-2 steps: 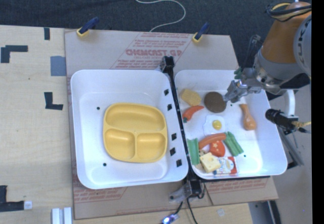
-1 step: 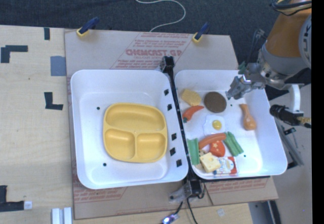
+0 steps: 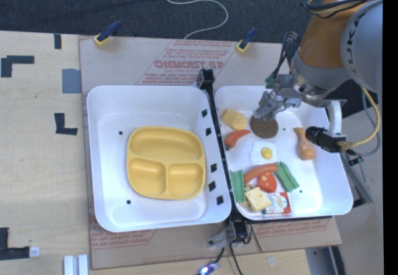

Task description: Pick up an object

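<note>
Toy food lies scattered in the right bin [image 3: 336, 196], and the item nearest the hand [image 3: 266, 113] is a brown round patty [image 3: 265, 128] sitting toward the bin's 11 o'clock area. The hand hangs just above the patty's upper edge, at its 12 o'clock, and whether it touches the patty cannot be told from this slant. Whether the hand is spread or pressed together cannot be told either.

At 9 o'clock from the patty lies a yellow cheese wedge [image 3: 234, 119], and at 8 o'clock a red-orange curved piece [image 3: 236, 137]. Toward 6 o'clock of the patty rests a fried egg [image 3: 265, 154]. At 3 o'clock, nearer the bin's right wall, lies a tan drumstick [image 3: 304, 144].

Lower in the bin, toward 6 o'clock, sit a sausage [image 3: 259, 172], a tomato slice [image 3: 268, 183], a pale yellow cheese cube [image 3: 257, 198] and two green sticks [image 3: 287, 176].

The left bin [image 3: 102, 205] holds a yellow divided plate [image 3: 166, 162] near its middle. Both bins rest on a cardboard sheet [image 3: 180, 65] on the table [image 3: 37, 162].
</note>
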Robot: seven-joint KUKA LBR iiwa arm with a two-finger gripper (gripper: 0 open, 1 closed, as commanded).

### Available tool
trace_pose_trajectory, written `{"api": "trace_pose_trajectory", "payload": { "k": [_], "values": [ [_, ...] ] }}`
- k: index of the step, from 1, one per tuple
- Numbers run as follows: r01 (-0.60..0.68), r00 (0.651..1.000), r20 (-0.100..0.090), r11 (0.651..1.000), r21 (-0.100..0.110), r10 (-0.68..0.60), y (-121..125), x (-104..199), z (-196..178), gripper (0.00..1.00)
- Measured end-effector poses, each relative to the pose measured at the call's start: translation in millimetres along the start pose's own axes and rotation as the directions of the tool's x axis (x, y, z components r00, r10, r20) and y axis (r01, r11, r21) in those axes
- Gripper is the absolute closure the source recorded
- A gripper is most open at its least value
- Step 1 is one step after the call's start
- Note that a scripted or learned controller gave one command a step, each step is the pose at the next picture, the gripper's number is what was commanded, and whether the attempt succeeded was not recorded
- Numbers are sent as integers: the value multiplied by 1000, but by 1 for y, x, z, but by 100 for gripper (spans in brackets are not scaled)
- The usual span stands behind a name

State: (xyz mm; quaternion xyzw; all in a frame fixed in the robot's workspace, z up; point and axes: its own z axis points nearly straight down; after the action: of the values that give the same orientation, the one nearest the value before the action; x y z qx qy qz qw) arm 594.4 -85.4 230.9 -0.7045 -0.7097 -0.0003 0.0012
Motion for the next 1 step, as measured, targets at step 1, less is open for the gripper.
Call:
{"api": "trace_pose_trajectory", "payload": {
  "k": [1],
  "values": [
    [-1, 1000, 1, 1000, 0, 1, -2, 51, -3, 100]
  ]
}}
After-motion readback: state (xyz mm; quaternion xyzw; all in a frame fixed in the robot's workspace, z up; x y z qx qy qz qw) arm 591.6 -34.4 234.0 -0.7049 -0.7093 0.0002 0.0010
